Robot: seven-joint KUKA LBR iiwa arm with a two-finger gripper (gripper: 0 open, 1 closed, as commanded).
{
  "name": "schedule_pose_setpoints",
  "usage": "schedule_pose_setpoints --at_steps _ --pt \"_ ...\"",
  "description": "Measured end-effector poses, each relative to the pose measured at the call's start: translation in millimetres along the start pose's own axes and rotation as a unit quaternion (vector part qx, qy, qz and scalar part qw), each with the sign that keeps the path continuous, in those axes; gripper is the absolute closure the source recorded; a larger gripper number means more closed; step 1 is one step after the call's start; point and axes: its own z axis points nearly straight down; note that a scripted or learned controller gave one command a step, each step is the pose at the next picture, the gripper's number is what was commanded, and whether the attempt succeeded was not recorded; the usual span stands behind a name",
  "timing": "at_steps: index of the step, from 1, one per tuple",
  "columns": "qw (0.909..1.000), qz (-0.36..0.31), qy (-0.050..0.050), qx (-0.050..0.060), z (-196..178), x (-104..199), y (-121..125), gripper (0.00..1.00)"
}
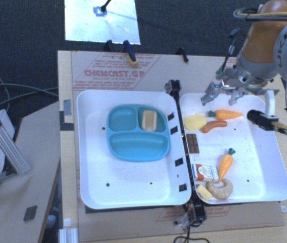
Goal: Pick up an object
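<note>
In the right bin (273,158), toward its far edge, a toy carrot (227,114) is lying on its side with the leaf end pointing to the divider; the tool (223,93) is hovering just above it, its fingers spread and nothing between them. A red sausage (213,126) lies just beside the carrot, and a yellow piece (194,122) is near both. The carrot is judged to be light, rigid moulded plastic with a smooth, somewhat slippery skin; a grasp across the thick orange middle is recommended, since the tapered tip would likely squirt out. Crowding by the sausage is to be considered; the blue plate (133,148) in the left bin (95,181) is well apart.
</note>
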Motion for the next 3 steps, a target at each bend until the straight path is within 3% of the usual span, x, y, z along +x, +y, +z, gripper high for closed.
schedule_pose_setpoints --at_steps 1,3 --pt "1.0 -0.001 0.0 -0.006 -8 0 3 0.0" --pt "1.0 0.0 -0.001 -0.006 105 -4 13 0.0"
